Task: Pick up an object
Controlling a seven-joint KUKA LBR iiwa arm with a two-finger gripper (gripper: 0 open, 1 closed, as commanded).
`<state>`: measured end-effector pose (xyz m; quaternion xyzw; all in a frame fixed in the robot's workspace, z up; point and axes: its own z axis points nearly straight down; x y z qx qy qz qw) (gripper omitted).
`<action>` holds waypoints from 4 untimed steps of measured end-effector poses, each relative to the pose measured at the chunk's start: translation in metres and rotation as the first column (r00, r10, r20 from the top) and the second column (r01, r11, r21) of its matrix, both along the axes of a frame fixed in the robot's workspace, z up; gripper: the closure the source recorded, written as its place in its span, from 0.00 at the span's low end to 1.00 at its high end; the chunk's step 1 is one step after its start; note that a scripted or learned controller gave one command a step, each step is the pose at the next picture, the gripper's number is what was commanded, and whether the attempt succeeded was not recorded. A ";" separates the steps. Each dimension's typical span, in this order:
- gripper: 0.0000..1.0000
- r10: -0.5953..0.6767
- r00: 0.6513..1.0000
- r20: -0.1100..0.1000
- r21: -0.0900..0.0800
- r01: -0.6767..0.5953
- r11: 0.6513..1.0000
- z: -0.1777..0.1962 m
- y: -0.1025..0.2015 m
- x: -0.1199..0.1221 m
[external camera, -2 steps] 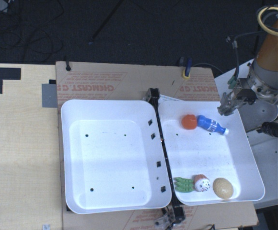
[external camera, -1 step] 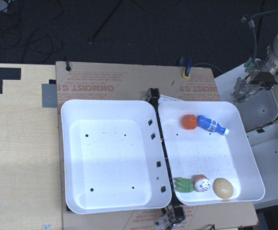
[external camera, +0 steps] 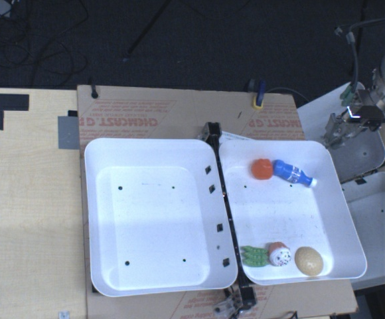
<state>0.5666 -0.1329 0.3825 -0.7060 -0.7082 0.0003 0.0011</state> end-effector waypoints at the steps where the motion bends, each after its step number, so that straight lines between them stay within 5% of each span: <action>1: 1.00 0.001 1.000 0.002 -0.001 -0.001 1.000 0.023 0.004 -0.024; 2: 1.00 -0.004 1.000 0.000 0.000 0.004 1.000 0.031 0.003 -0.041; 4: 1.00 -0.005 1.000 -0.004 -0.001 0.005 1.000 -0.029 -0.005 -0.061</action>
